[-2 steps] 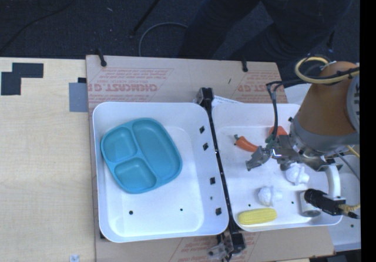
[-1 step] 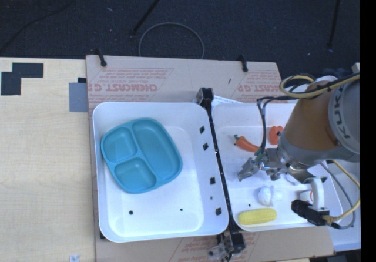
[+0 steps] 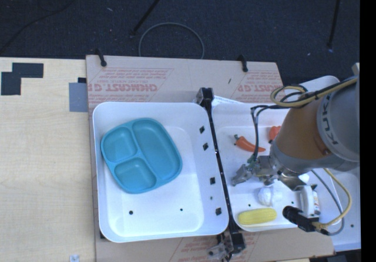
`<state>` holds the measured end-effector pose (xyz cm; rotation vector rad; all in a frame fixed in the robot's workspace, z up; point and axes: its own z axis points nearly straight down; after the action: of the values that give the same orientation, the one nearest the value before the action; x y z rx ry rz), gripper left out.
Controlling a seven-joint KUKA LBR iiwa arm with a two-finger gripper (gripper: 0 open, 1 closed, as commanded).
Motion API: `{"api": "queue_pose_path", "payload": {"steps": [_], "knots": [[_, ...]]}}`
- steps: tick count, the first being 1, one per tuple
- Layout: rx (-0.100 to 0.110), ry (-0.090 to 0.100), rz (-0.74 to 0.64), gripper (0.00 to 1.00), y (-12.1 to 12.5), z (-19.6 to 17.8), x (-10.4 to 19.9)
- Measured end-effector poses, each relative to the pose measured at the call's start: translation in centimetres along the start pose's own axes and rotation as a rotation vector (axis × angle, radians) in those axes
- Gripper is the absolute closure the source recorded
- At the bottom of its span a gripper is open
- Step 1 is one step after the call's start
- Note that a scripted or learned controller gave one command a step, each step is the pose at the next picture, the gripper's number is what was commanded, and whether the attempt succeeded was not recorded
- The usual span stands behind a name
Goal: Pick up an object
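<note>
The arm reaches into the right bin [image 3: 346,196], its gripper [image 3: 242,174] low near the bin's left wall; I cannot tell its state. A carrot [image 3: 249,145] lies just behind it, and a corn cob [image 3: 257,216] at the front edge. A blue divided plate [image 3: 140,154] sits in the left bin [image 3: 153,225].

Grey arm [image 3: 341,126], orange band [image 3: 299,134]

We see our grey arm [image 3: 339,123] reaching in from the right, its orange band [image 3: 301,131] bent low above the wrist, with the tool [image 3: 245,174] pointed leftward and down, its metal fingers too unclear to judge.
</note>
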<state>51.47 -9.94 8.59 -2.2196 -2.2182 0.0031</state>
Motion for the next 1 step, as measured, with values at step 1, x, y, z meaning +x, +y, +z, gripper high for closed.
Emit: {"api": "queue_pose_path", "payload": {"steps": [1], "knots": [[-0.001,0.000,0.006,1.00,0.07,-1.26,-0.17]]}}
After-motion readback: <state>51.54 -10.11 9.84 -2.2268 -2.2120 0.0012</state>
